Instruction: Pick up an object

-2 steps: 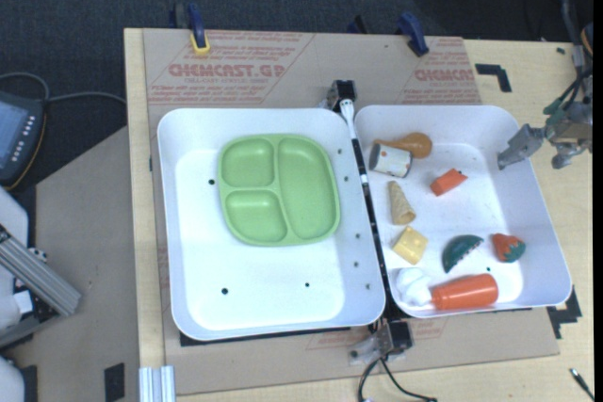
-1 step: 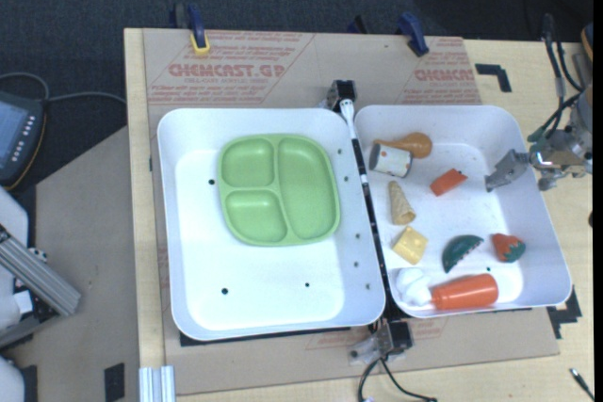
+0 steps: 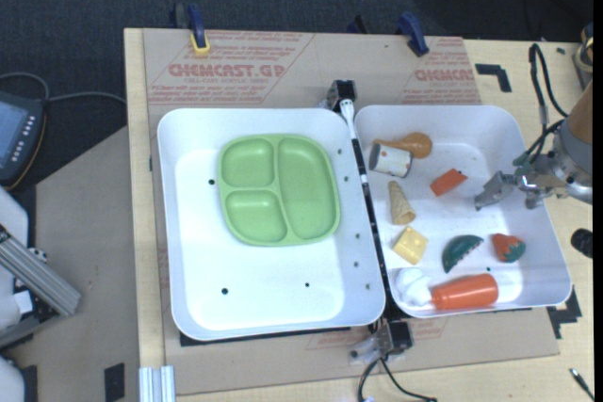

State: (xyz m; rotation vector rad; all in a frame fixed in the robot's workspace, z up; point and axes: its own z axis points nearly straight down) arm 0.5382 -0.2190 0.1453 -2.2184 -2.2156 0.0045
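Observation:
The right bin (image 3: 490, 125) holds several small toys. Along its left side are a tan pear-shaped piece (image 3: 413, 145), a white and grey cup (image 3: 390, 161), a beige cone (image 3: 400, 201) and a yellow wedge (image 3: 410, 245). A red-orange block (image 3: 448, 182) lies near the middle. Toward the front lie a dark green slice (image 3: 462, 249), a red fruit (image 3: 509, 247), an orange cylinder (image 3: 464, 292) and a white lump (image 3: 409, 280). My gripper (image 3: 492, 193) hangs over the bin's right half, right of the red-orange block and above the green slice. Nothing shows in its grasp.
A green divided plate (image 3: 280, 188) lies in the left bin (image 3: 254, 297). A black ridge (image 3: 363, 193) separates the two bins. Blue clamps (image 3: 412, 33) hold the board at the back. Cables (image 3: 542, 99) run along the right side by the arm.

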